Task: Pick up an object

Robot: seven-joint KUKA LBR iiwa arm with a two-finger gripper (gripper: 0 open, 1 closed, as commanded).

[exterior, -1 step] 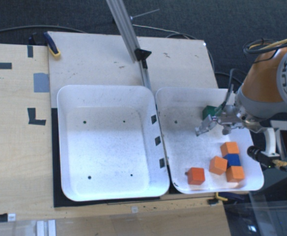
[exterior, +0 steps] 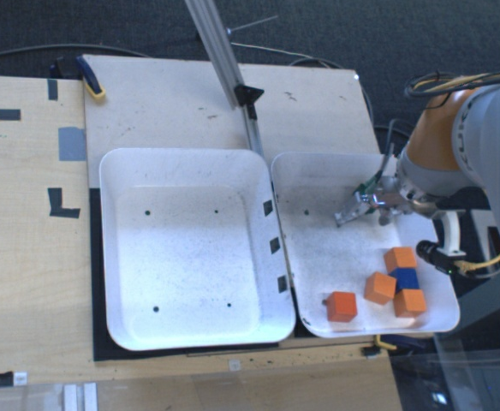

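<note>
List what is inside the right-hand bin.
Right-hand bin: four orange blocks and one blue block, clustered near its front corner. The gripper hangs over its bare middle.

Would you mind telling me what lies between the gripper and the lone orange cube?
In the camera view, just bare white bin floor separates the gripper from the orange cube.

Reaches in from the right of the right-hand bin [exterior: 318,165], grey with an orange band above the wrist. Bends down over that bin's upper right part. Carries the claw [exterior: 346,217] low over the bin floor near its middle, pointing left and a little downward. Grips nothing visible.
</note>
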